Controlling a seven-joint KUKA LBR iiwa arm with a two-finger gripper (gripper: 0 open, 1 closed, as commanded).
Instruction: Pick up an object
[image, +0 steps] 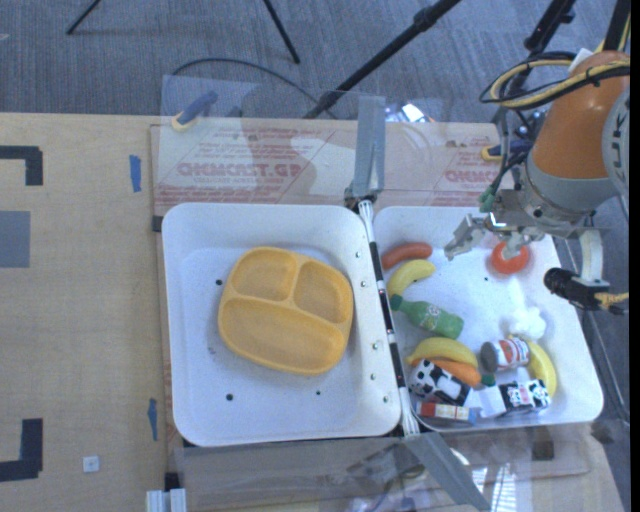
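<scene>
While the arm reaches in from your right, its gripper hangs over the far part of the right bin, and you can see the two grey fingers splayed apart with nothing between them. One finger points toward the bin's middle divider; the other sits just beside a round red-orange piece with a paler centre, though you cannot tell from this slant whether it touches it.

Look at the right bin's contents: a smooth orange sausage shape lies near the far left corner, with a curved yellow banana just beside it. A glossy green bottle lies on its side nearer the middle. Toward the near edge you will find a second banana resting against an orange carrot-like piece, a black-and-white cow-patterned block, a small can with a red and white label tipped over, a third banana along the right side, and a fluffy white lump above it. A dark patterned block lies at the near right corner.

Your left bin holds a matte yellow plate with rounded corners, moulded into three compartments, lying flat near the centre. Both bins are shallow white plastic on a pale wooden bench.
</scene>
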